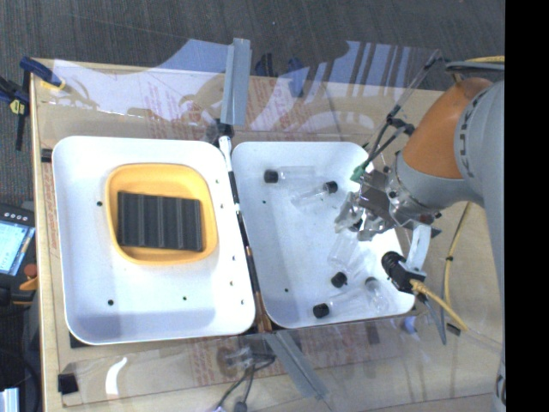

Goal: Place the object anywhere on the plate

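A yellow plate (159,178) with a dark ribbed centre lies in the left bin (77,299). Several clear vials with black caps lie scattered in the right bin (274,256). One vial (314,195) rests near the bin's middle top, and another vial (375,293) sits by the front right corner. My gripper (358,218) is low over the right half of the right bin, just above a clear vial (341,249). The wrist hides what lies directly under it.
Loose black caps lie at the bin's upper left (271,177) and near its front edge (321,311). A ridge (236,221) divides the two bins. Cables (433,303) trail off the arm at the right.
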`<state>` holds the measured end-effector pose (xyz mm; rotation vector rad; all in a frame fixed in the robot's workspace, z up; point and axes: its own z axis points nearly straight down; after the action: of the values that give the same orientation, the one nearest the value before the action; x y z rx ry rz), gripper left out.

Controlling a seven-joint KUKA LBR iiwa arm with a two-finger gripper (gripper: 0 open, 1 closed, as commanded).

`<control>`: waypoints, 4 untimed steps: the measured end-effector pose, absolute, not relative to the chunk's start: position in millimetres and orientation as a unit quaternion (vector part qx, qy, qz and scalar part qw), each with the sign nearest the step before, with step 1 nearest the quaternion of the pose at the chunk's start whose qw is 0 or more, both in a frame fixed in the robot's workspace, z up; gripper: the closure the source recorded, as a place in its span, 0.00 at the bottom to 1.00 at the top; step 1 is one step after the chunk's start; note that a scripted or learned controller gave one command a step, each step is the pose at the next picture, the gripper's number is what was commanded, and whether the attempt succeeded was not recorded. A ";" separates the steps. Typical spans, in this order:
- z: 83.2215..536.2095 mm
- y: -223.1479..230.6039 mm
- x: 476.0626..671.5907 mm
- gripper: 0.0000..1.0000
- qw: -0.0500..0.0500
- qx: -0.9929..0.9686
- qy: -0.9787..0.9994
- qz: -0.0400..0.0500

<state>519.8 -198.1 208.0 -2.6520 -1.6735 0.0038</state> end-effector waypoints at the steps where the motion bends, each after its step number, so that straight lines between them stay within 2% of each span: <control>1: 276.7 -177.0 560.4 1.00 0.001 -0.790 -0.613 0.001; 2: 288.4 -149.0 587.2 1.00 0.000 -0.697 -0.717 0.000; 3: 211.8 -131.9 629.4 1.00 0.002 -0.622 -0.783 0.001; 4: 235.2 -89.8 629.3 1.00 0.000 -0.522 -0.853 0.000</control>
<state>629.3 -89.8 235.2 -1.6406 -2.6793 0.0000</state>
